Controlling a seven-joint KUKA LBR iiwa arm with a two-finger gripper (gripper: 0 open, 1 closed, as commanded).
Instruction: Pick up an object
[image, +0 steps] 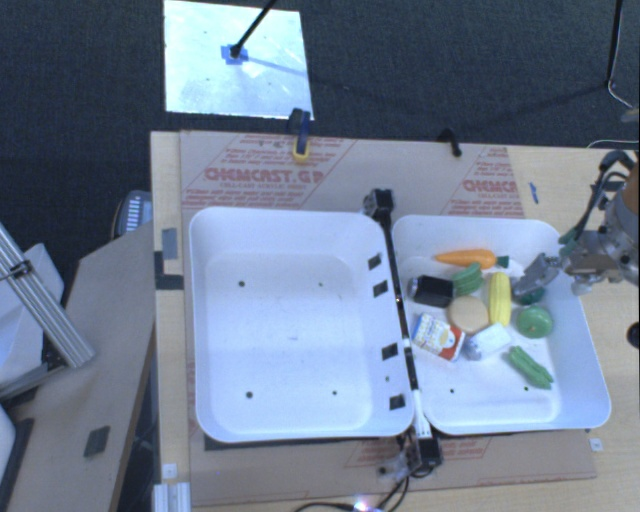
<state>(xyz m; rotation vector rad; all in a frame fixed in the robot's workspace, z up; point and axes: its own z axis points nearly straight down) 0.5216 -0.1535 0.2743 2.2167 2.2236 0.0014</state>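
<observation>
The right bin (575, 400) holds several toy foods. An orange carrot (465, 258) lies at the back. A yellow corn cob (498, 297) stands beside a tan round piece (468, 313), and a green ball (535, 321) is to their right. A black block (433, 291), a red-and-white carton (437, 336) and a green pod (530, 367) lie around them. My gripper (533, 281) reaches in from the right. It hangs over the bin's right side, just above the green ball and right of the corn. It is open with nothing between its fingers.
The left bin (215, 400) sits beside the right one, and a black hinged divider (395, 320) runs between them. Both bins rest on a cardboard sheet (260, 175). A metal rail (40, 310) leans at the far left.
</observation>
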